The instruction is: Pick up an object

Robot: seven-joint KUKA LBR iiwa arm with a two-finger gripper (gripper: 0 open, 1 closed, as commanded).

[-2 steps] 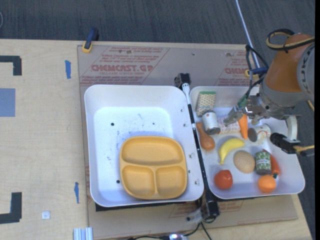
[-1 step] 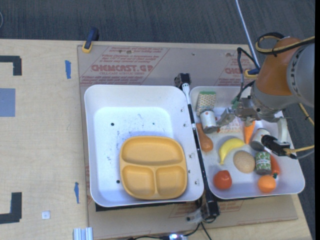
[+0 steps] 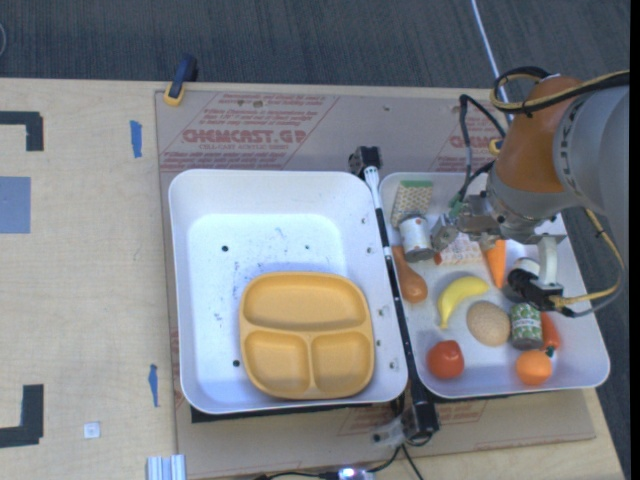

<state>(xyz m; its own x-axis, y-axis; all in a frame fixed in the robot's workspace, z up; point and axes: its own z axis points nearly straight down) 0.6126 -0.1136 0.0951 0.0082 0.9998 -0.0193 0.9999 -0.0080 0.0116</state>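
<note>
- White bins, two side by side. Left bin (image 3: pixel 200 218) holds a yellow tray (image 3: pixel 305 333) w/ three compartments.
- Right bin (image 3: pixel 590 363) holds the pickables: banana (image 3: pixel 457 298) mid-bin, potato (image 3: pixel 488 323) just right of it, tomato (image 3: pixel 446 359) near front edge, orange (image 3: pixel 535 367) front right, small can (image 3: pixel 526 325) between potato and orange, brown drumstick-like piece (image 3: pixel 410 280) along left wall, white cup-like item (image 3: pixel 413 232) and a speckled packet (image 3: pixel 411 202) toward the back.
- Carrot (image 3: pixel 496 262) lies just under the wrist, partly covered.
- Arm comes in from right over back half of right bin. Gripper (image 3: pixel 447 230) sits low near the white item, beside the packet.
- Pincer state: can't tell, too small and cluttered at the tip. No object visibly in it.
- Step, my read: descent/approach onto a target in back-left of right bin; pick not yet made.
- To do it well: centre over one item, not the gap between white item and packet. Keep off the bin wall at left. Go straight down, close only once item sits between the tips.
- Risk: crowding there; a nudge could push the white item against the drumstick piece. Round things (tomato, orange) likely to roll if clipped.
</note>
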